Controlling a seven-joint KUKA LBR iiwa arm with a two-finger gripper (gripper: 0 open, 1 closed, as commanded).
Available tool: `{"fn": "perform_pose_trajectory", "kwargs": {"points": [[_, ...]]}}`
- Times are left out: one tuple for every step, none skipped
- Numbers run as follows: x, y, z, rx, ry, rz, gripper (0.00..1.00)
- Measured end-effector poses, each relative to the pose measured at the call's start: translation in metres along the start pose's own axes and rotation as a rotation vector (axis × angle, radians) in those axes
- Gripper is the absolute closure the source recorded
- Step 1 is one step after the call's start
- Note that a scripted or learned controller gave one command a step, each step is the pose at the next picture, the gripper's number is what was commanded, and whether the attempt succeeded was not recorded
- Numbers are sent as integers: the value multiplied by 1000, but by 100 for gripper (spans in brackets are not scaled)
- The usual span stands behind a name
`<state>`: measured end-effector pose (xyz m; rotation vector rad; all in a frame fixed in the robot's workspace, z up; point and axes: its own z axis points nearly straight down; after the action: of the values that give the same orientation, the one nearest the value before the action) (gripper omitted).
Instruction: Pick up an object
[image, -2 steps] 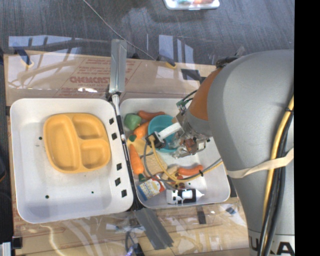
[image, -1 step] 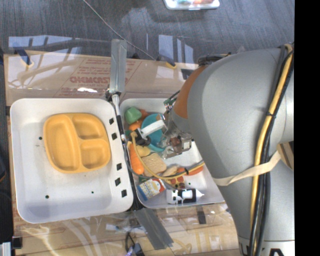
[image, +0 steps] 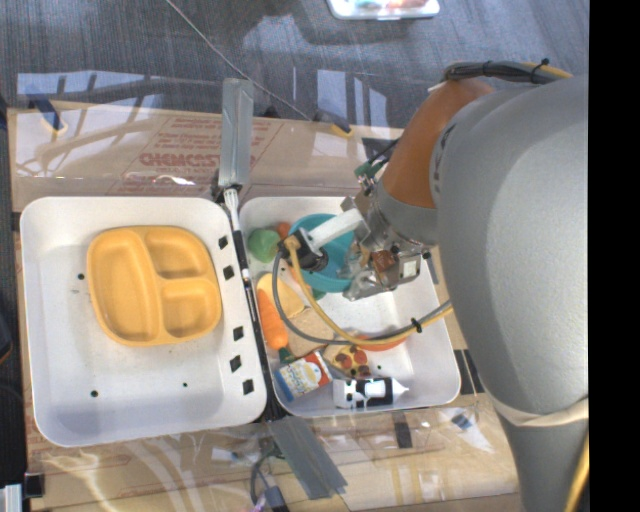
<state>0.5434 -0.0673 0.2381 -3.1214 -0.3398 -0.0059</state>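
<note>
- Camera view: the arm (image: 520, 230) reaches into the right bin (image: 440, 360), and the gripper (image: 372, 272) sits low over the clutter near the bin's middle.
- I cannot tell how the gripper is set; wrist hardware and cables crowd that spot, and nothing is plainly caught in it.
- Candidates lie close by: a teal bowl (image: 322, 228) just beside the gripper toward the left bin, a green ball (image: 263, 243) beyond it, a carrot (image: 272, 318) further out on the same side.
- Toward the near rim lie a small carton (image: 300, 377) and a black-and-white bottle (image: 370, 391).
- The yellow tray (image: 153, 283) rests in the left bin (image: 60, 400), well apart.
- Judgement: the reach looks done; a grasp is unconfirmed, and the lift clear of the bin is left.
</note>
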Motion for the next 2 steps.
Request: {"fn": "perform_pose_trajectory", "kwargs": {"points": [[-36, -78, 47, -1, -8, 0, 100], [-18, -67, 48, -5, -33, -131, 100]]}}
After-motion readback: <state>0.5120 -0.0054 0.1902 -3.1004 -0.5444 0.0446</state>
